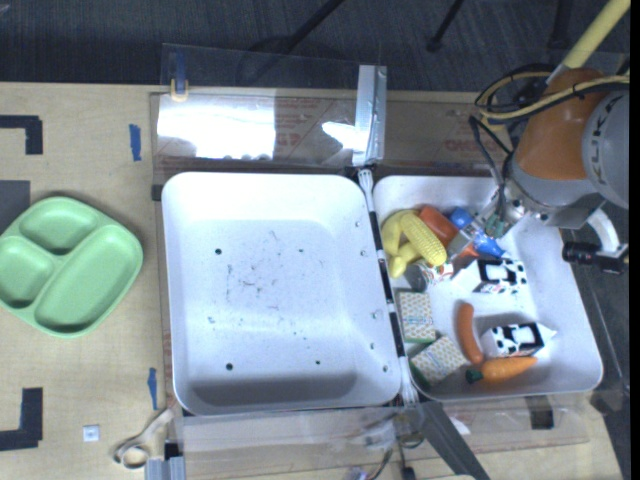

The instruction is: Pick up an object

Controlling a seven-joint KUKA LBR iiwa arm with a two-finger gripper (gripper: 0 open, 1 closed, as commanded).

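The right bin [585, 353] holds all the loose things, crowded toward its left and lower parts. At its upper left lies a yellow corn cob [424, 236] beside a yellow banana-like toy [398, 248], the two touching. Just above and right of the corn is an orange-red piece [436, 219], and next to that a small blue object [462, 218]. Lower, along the bin's left wall, sit two speckled sponge-like squares [416, 314], one above the other, the lower one [438, 356] tilted. To their right a red sausage [467, 331] stands nearly upright in the frame, with an orange carrot [506, 368] lying across below it. Two black-and-white patterned blocks rest nearby: one [499, 274] at mid-bin, the other [519, 338] just above the carrot.

The gripper [487, 238] hangs over the upper middle of this bin, its tip close to the blue object and the corn, with a red and blue bit just by it. Whether the fingers are apart or together cannot be told here, nor whether anything sits between them. The arm [565, 143], grey with its orange band, comes in from the upper right of the frame, yellow and black cables looping above it.

The left bin [190, 208] fills the centre of the frame, its white floor scuffed with faint marks. A clear plastic sheet [260, 118] lies behind it toward the top. On the table [80, 388] at far left sits a green divided tray [68, 264].
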